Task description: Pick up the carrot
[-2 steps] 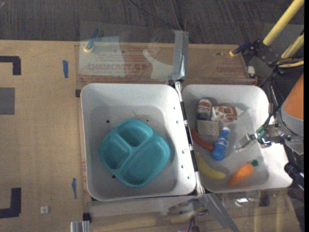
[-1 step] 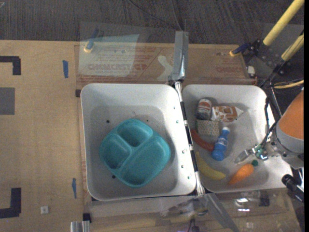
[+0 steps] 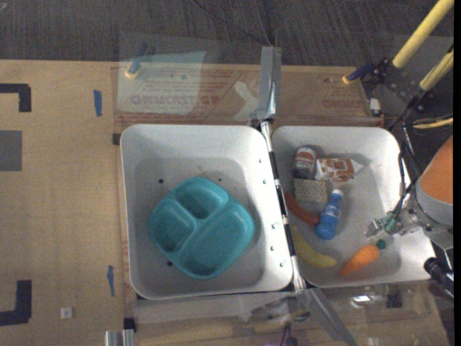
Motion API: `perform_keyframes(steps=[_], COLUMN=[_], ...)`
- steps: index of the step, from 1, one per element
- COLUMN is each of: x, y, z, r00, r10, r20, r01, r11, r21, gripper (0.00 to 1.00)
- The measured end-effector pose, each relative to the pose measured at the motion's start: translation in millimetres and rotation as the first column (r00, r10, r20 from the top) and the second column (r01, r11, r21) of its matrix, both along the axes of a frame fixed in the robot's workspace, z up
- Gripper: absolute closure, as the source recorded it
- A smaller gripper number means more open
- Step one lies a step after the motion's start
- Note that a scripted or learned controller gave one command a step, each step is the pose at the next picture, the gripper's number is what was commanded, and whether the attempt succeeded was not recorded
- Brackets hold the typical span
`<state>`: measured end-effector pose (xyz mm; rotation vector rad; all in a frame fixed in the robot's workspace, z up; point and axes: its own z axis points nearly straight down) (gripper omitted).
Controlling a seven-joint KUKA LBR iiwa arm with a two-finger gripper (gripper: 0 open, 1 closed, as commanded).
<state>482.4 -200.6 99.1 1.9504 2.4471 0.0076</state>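
Observation:
The carrot (image 3: 360,259), orange with a small green top, lies at the front of the right bin (image 3: 389,144), its green end pointing up and to the right. My gripper (image 3: 387,225) hangs over the bin's right side, just above and to the right of the carrot's green end. It holds nothing that I can see. The arm's orange band (image 3: 441,179) shows at the right edge of the view.
Also in the right bin are a yellow banana (image 3: 314,251) left of the carrot, a blue bottle (image 3: 330,215), a red pepper (image 3: 302,209), a can (image 3: 305,161) and a small carton (image 3: 337,169). A teal divided plate (image 3: 202,227) sits in the left bin (image 3: 144,157).

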Motion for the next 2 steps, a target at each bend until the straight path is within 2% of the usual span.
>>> perform_keyframes(steps=[1, 2], x=[-3.2, -3.3], y=[1.2, 1.2], z=[14.6, 14.5], r00=[1.0, 1.0], r10=[0.008, 0.008], r20=[-0.01, -0.01], r01=[-0.008, -0.008], r11=[1.0, 1.0], r21=[0.001, 0.002], gripper=[1.0, 0.0])
